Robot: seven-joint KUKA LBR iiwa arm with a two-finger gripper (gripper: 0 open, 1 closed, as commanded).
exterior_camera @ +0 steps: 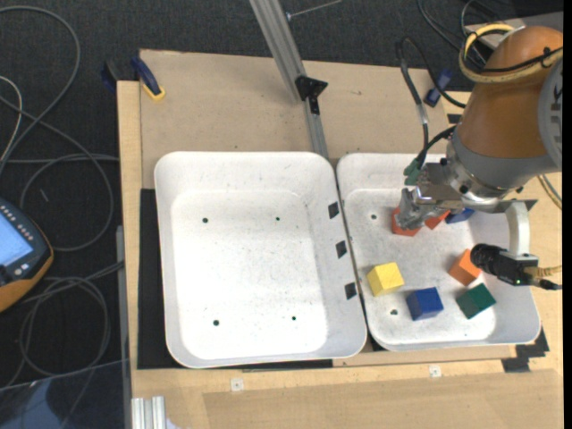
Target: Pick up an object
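Right now your pincer (409, 216) sits low over the red block (405, 226), grip unreadable, so next judge a lift.

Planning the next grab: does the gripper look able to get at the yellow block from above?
Probably yes. The yellow block lies apart from the blue block in the right bin, nothing over it, and the gripper hangs nearby.

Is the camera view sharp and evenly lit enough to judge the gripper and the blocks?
Camera view: light is even and soft, with no harsh glare on the right bin; yellow block, blue block and green block read crisply; the gripper is slightly soft and shadowed under the arm, its fingertips hard to separate from the red block.
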